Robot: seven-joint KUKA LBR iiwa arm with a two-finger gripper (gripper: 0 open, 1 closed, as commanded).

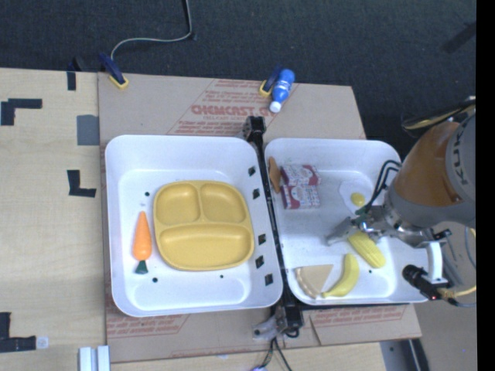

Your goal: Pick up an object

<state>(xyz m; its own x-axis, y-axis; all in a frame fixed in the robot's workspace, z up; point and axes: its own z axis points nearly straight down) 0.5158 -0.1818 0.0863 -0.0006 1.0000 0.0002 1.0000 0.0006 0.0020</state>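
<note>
My gripper (346, 231) hangs low in the right bin (332, 150), near its right side. A short yellow corn-like piece (366, 250) lies just below and right of the gripper, touching or nearly touching it. A banana (346, 277) and a tan wedge of bread (308, 279) lie at the bin's front edge. A pink and white packet (299, 186) lies at the bin's back left, beside a brown sausage-like piece (274, 175). A small yellow item (357, 199) sits just behind the gripper.
The left bin (124, 284) holds a yellow divided plate (203, 226) and an orange carrot (141, 240) at its left. A blue and white bottle (279, 88) lies on the cardboard behind the bins. The arm's orange band (427, 167) overhangs the right bin's right wall.
</note>
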